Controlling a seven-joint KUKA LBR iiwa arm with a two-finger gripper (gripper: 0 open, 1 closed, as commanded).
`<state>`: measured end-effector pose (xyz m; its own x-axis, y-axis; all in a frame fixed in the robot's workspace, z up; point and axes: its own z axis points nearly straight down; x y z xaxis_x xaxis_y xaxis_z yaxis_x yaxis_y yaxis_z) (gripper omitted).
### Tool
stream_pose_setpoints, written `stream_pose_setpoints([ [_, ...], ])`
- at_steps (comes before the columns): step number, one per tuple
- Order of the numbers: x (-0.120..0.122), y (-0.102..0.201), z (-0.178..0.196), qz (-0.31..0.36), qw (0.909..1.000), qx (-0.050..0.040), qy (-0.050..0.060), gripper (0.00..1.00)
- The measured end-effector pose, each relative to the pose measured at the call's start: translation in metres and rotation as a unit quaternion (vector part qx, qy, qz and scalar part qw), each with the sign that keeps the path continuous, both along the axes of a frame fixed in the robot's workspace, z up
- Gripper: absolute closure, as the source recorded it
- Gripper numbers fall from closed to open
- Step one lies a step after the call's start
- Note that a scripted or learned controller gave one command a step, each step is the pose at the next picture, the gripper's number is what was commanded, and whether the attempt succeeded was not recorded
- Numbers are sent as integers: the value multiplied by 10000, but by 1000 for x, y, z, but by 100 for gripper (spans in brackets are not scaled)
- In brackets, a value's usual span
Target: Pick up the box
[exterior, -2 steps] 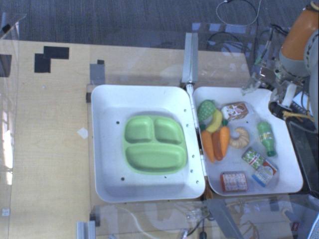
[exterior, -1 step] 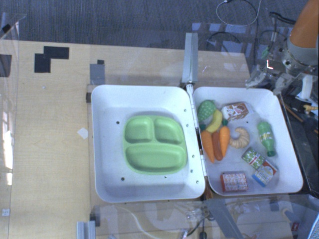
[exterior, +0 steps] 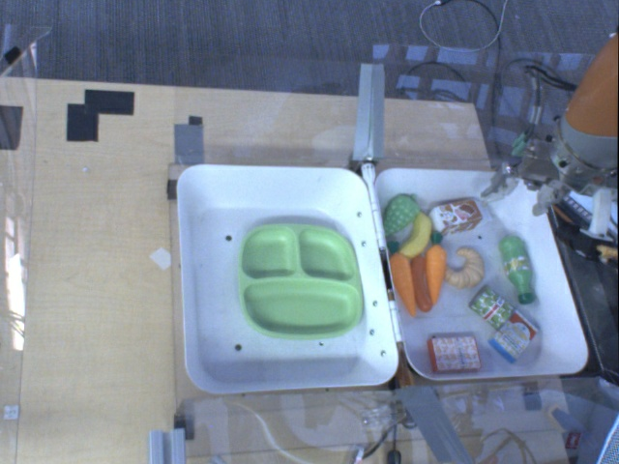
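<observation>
My gripper (exterior: 527,180) hangs at the right bin's far edge, can't tell its state, and the box (exterior: 455,353) sits well off toward the near-left corner.

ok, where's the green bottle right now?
In the right bin, by its right wall: the green bottle lies right of the croissant, above the small cartons.

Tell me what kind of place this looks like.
Probably a robotics lab test bench: a robot arm over two white bins, toy food like a carrot beside a green tray, loose cables.
</observation>
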<state>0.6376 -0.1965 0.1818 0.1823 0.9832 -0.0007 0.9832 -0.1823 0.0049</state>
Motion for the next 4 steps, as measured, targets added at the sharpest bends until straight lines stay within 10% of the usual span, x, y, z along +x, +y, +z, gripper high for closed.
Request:
stream_pose_setpoints([
  [1,-69,1,-21,-1174,9931,10,7,0],
  [3,-134,21,-78,-1451,9891,-31,-254,0],
  [4,-146,41,-93,-1544,9880,9,-55,0],
])
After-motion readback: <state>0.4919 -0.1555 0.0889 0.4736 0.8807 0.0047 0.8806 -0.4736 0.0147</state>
